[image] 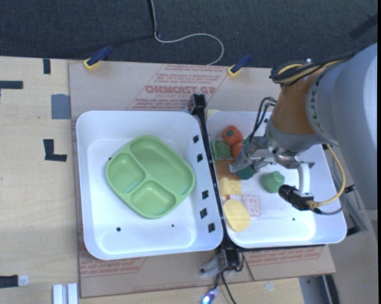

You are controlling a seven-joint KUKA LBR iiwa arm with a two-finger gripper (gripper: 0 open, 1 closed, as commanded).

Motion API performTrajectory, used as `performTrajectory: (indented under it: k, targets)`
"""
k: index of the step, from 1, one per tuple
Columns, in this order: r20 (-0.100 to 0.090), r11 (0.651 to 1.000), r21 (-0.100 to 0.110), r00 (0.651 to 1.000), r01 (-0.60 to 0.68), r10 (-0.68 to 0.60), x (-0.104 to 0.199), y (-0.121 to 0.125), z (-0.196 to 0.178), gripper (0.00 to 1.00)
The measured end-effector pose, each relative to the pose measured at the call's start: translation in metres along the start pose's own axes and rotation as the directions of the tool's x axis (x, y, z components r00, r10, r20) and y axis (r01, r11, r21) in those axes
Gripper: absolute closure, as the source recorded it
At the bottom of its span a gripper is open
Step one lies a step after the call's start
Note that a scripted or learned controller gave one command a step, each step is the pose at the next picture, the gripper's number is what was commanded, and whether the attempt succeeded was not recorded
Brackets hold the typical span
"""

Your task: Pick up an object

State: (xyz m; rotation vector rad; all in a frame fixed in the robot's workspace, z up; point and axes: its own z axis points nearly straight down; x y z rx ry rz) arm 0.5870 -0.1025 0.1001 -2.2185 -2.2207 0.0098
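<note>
The claw (242, 164) hangs low in the right bin (317, 233) among toy foods (231, 143), positioned for grabbing; its grip state I cannot tell.

A single fixed camera looks down at a slant from above the bench, far enough back to take in both shallow white plastic bins (89, 189) side by side. The grey robot arm with an orange band (304, 106) enters from the frame's right, and dark carpet (64, 11) runs along the top.
</note>
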Motion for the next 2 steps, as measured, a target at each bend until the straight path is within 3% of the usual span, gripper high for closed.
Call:
performTrajectory:
  k: [1,2]
  targets:
    - [-0.005,1.000,-0.006,1.000,0.008,-0.008,0.091,-0.020,-0.087,1.00]
    - [-0.003,1.000,-0.003,1.000,0.004,-0.004,0.131,-0.043,-0.131,1.00]
